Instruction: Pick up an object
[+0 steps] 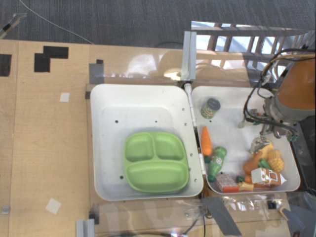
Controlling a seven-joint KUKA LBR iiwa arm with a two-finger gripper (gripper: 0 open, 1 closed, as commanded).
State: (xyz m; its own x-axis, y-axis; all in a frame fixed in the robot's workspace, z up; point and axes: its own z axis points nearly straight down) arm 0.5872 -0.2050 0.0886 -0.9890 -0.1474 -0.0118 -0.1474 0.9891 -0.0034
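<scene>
The objects for picking lie in the right bin (232, 113), most of them crowded along its near edge and right corner: a carton (267, 177) with orange trim, a corn cob (275, 160) just behind it, an orange piece (252, 164) to their left, a red block (226, 181), a green bottle (216, 161) and a carrot (206, 140) by the left wall, and a small can (211, 108) standing apart toward the far left corner. The hand (260, 143) is down inside this bin, directly over the cluster at the corn cob and orange piece, apparently touching or just beside them. Whether it is wide, narrow or gripping anything cannot be told; the view is too small and cluttered there. No object is seen lifted clear of the bin floor, so the pick is judged not yet complete: closing on an item, if not already done, and raising it are left. The arm (295, 90) reaches in from the right, its orange band above the wrist, the wrist pointing steeply down with cables looped beside it. The left bin (108, 102) holds a green divided plate (156, 161), well apart from the hand. Both bins sit on the tabletop (44, 142).
</scene>
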